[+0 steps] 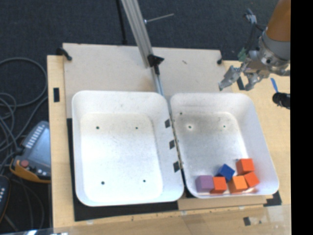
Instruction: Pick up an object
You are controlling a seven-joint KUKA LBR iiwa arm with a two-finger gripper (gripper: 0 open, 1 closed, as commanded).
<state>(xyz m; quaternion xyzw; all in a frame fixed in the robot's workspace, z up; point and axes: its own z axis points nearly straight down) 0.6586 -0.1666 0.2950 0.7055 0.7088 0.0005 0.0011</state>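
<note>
Reaching is the step in hand, as I judge it: the grey two-finger gripper (236, 81) hangs above the bench just past the far rim of the right-hand shallow white plastic bin (261, 131), its fingers spread apart with nothing between them. The blocks lie well apart from it, huddled in that bin's near corner.

To do this well, the gripper should travel toward the near corner before descending, and choose a block with free sides. The small purple cube (205, 183) looks the best candidate, since it sits at the left end of the cluster with open floor on its left. The small blue cube (226, 171) also has bare floor behind it. The 4 orange cubes (242, 177) are packed touching one another and close to the bin wall, so fingers could jam between them or against the rim.

All 6 blocks are small, matte and square-edged, likely light and easy to pinch across flat faces. The left-hand white bin (83, 131) sits alongside.
</note>
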